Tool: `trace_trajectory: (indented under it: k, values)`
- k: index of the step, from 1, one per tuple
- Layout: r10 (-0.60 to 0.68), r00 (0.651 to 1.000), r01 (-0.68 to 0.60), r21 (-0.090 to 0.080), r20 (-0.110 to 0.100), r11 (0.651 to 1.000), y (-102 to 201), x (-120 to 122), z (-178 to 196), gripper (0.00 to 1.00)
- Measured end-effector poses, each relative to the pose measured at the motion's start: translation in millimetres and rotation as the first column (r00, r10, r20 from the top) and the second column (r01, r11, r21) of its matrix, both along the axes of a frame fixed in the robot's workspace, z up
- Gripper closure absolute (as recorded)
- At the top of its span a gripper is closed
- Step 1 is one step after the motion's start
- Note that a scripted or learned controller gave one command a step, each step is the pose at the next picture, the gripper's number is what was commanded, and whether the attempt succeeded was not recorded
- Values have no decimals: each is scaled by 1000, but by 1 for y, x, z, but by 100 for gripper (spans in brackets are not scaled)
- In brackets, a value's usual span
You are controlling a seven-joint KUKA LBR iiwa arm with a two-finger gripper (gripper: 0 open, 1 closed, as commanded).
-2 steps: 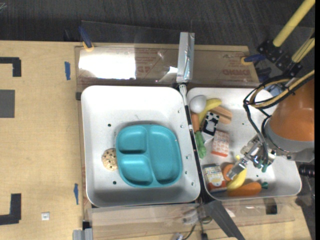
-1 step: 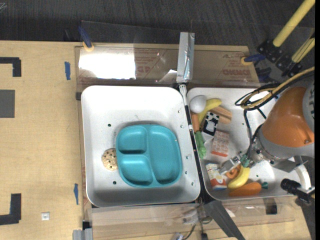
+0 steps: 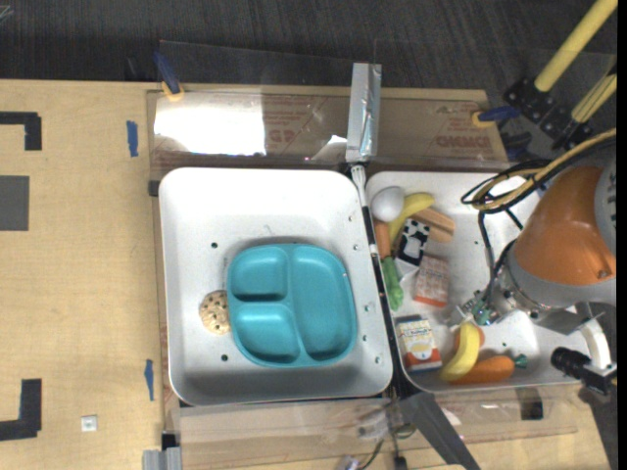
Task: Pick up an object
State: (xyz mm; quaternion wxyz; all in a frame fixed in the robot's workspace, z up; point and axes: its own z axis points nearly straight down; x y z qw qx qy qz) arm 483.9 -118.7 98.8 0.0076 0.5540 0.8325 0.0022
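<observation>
Gripper [image 3: 487,306] low in the right bin [image 3: 460,186], banana [image 3: 463,349] just beside it; grip state indeterminable; nothing visibly lifted.

Setting: a robotics lab. My grey arm [image 3: 568,253] with its orange band and loose black cables [image 3: 500,189] reaches over a plywood worktop [image 3: 73,262] marked with black tape corners [image 3: 24,130] and blue tape tabs [image 3: 132,137]. Two white bins [image 3: 186,360] sit side by side, clear panels [image 3: 255,116] behind them.
</observation>
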Motion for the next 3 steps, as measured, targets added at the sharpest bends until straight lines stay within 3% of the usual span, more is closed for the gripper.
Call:
trace_trajectory:
  k: [1, 2, 3]
  values:
    - [63, 998, -63, 4, -12, 998, -2, 7, 8, 100]
    - [-40, 999, 40, 7, -9, 999, 82, 24, 101, 100]
    - [-165, 986, 166, 2, -21, 986, 11, -4, 1, 100]
